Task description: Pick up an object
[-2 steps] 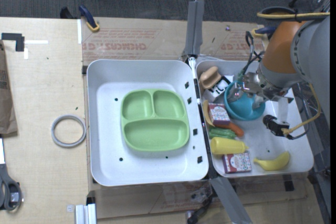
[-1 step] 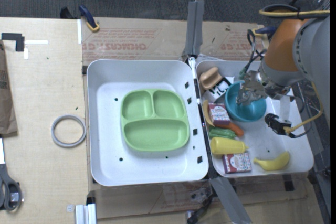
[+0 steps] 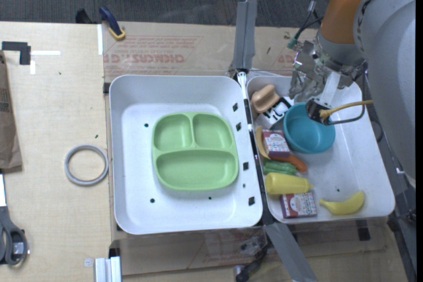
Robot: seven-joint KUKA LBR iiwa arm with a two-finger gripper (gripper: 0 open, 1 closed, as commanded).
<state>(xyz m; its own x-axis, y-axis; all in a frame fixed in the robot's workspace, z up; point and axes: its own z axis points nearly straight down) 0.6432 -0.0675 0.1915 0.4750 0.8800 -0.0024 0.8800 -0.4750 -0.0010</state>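
Though poised with the gripper (image 3: 312,90) just above the far rim of the blue bowl (image 3: 309,132) in the right bin (image 3: 370,162), showed nothing lifted yet — clamped or spread, impossible to tell — bowl and banana (image 3: 344,203) lying there, grasp and lift left to do.

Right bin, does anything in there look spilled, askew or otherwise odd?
Nothing looks spilled or damaged. The right bin is just crowded: the teal bowl, banana and small boxes lie jumbled at odd angles along its left side. The left bin holds a green divided tray, sitting flat.
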